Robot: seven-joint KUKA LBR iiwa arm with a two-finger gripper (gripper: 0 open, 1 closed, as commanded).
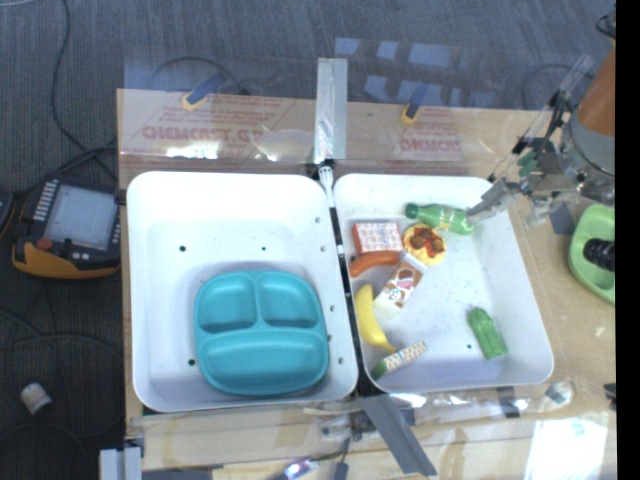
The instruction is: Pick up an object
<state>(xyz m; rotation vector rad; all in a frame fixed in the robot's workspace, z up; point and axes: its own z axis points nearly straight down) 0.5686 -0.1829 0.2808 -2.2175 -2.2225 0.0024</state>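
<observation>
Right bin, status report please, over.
Gripper at right bin far rim, beside green bottle. Nothing seen held. Banana, green block, snack packs loose inside. Teal tray in left bin.

A single fixed camera sits above the desk (pixel 560 298) and looks down at a slant, far enough back to take in both white bins whole, the left bin (pixel 160 268) and the right bin (pixel 520 308). Grey carpet (pixel 300 18) shows past the desk's far edge and left edge. The arm (pixel 600 118) enters at the desk's far right corner.
</observation>
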